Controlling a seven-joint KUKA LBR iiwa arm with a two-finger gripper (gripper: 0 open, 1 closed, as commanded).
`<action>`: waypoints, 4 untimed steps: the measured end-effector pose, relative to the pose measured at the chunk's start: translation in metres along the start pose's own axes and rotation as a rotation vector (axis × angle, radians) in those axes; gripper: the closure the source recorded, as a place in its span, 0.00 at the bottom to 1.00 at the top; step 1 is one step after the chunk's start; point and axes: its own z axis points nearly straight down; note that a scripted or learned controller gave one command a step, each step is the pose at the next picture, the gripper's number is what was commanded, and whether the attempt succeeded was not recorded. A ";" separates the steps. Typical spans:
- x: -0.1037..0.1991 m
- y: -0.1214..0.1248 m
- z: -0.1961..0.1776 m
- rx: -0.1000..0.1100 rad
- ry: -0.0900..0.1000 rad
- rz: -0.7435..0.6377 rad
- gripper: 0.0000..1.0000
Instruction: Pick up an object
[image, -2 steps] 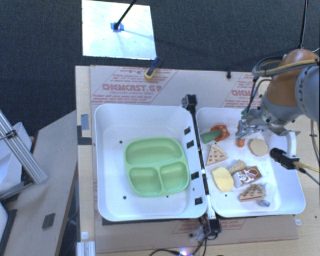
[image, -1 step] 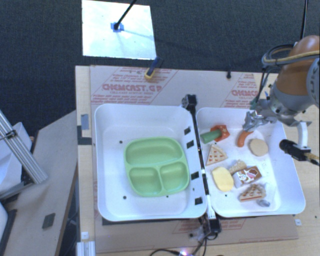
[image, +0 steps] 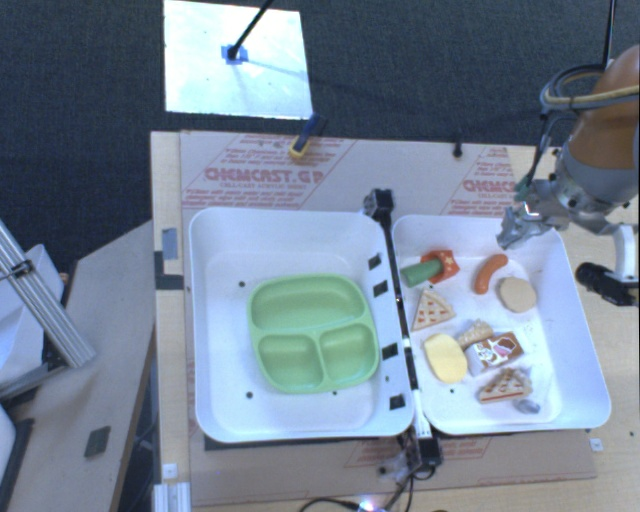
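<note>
1. Dark carpet surrounds a pale bench (image: 170, 270) topped with a printed cardboard sheet (image: 265, 175), on which two shallow white bins sit side by side, joined along a black clipped seam.
2. All the loose things lie in the right bin (image: 590, 385). Nearest the gripper is an orange sausage (image: 489, 273), lying tilted in the bin's upper part, with a round tan cookie (image: 517, 294) just beside it on the right.
3. Left of the sausage, a red and green vegetable piece (image: 430, 267) lies close to the seam, and a triangular pizza slice (image: 431, 311) sits below it.
4. Lower down are a yellow cheese-like piece (image: 445, 357), a small brown and white packet (image: 495, 351) touching a tan bit above it, and a second triangular slice (image: 503, 385) near the bin's bottom edge with a small grey scrap beside it.
5. The gripper (image: 517, 228) hangs over the upper right corner of the right bin, above and just to the right of the sausage. Nothing shows between its fingers; whether they are spread or closed I cannot tell at this size.
6. Above it, the arm's orange band (image: 610, 125) and grey wrist enter from the right edge.
7. The left bin (image: 220, 300) holds a green divided plate (image: 312, 332) with three compartments, lying flat in its middle.
8. Beyond the bench, a pale square panel (image: 237, 60) lies on the carpet.
</note>
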 end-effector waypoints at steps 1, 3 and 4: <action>0.048 -0.027 -0.003 0.006 0.002 -0.003 1.00; 0.127 -0.106 0.013 0.009 0.003 -0.005 1.00; 0.160 -0.127 0.011 0.008 0.003 -0.004 1.00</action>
